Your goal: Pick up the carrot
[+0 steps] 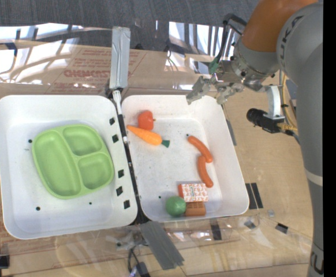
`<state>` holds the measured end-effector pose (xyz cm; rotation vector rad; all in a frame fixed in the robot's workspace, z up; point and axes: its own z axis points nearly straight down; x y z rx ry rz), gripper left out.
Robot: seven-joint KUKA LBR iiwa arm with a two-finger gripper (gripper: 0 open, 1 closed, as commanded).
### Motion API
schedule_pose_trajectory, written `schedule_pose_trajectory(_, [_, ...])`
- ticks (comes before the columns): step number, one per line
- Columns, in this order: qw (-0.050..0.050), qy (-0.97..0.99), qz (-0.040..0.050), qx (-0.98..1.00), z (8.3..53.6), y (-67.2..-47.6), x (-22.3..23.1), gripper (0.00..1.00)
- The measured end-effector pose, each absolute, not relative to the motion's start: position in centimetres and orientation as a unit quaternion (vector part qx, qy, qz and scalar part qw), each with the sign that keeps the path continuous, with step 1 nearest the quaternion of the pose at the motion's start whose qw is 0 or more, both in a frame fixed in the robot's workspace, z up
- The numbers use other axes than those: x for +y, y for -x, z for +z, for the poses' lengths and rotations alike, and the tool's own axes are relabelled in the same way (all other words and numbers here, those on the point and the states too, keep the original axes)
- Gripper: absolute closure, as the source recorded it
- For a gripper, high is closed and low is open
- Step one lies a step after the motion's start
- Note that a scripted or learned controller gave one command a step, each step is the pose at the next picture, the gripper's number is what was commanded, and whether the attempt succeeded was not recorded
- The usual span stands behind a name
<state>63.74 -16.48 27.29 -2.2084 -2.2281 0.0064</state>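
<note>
The carrot point(145, 135) is orange with a small green stem end and lies flat in the upper left of the right bin point(228, 154), close to the divider. My gripper point(206, 94) hangs over the bin's far edge, up and to the right of the carrot and well apart from it. Its fingers are spread, so it is open with nothing between them.
A red tomato point(146, 120) sits just behind the carrot, almost touching it. Two sausages point(201, 148) lie to the right. A green ball point(176, 206), a patterned box point(193, 191) and a brown piece point(196, 210) sit at the front. The left bin point(12, 131) holds a green divided plate point(71, 160).
</note>
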Motion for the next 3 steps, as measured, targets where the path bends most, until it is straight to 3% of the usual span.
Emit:
schedule_pose_trajectory(1, [0.003,0.697,0.0027,-0.717,19.47,-62.39,-9.66,0.00])
schedule_pose_trajectory(2, [0.004,0.695,0.0035,-0.719,20.38,-62.48,-9.65,1.00])
schedule_pose_trajectory(3, [0.004,0.695,0.0036,-0.719,20.38,-62.48,-9.67,0.00])
